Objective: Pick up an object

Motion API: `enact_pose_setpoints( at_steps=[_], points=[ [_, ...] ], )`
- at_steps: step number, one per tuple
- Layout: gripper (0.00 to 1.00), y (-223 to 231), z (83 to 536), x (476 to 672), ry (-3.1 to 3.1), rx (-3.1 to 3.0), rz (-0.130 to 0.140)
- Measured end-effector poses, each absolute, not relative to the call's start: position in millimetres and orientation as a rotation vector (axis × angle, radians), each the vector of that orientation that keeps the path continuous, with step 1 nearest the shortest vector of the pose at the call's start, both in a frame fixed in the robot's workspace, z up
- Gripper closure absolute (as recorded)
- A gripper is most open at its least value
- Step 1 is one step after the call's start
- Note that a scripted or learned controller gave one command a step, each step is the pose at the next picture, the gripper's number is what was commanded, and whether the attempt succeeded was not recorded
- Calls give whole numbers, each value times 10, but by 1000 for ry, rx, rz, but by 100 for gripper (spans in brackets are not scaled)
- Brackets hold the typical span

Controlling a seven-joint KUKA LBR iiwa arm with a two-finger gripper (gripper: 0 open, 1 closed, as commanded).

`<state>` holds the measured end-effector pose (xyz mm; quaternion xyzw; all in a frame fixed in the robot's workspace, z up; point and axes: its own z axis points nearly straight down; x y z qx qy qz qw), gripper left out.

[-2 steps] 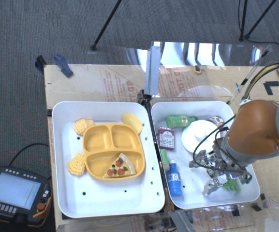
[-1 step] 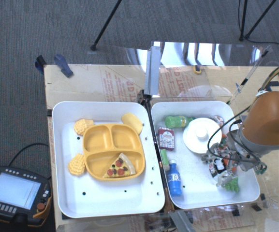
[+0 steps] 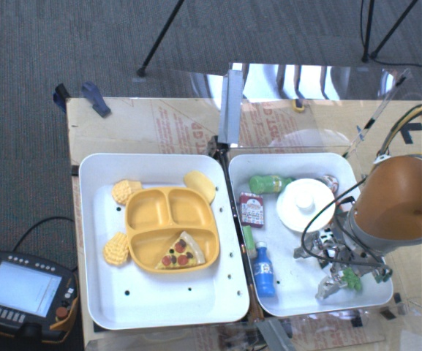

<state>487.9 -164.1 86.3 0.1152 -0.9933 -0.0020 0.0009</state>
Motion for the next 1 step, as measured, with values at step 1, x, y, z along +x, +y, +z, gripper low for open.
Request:
enact_pose_setpoints(
  at_steps=[1],
  points=[
    [0, -2064, 873, 5141, -3127, 325, -14]
  ],
)
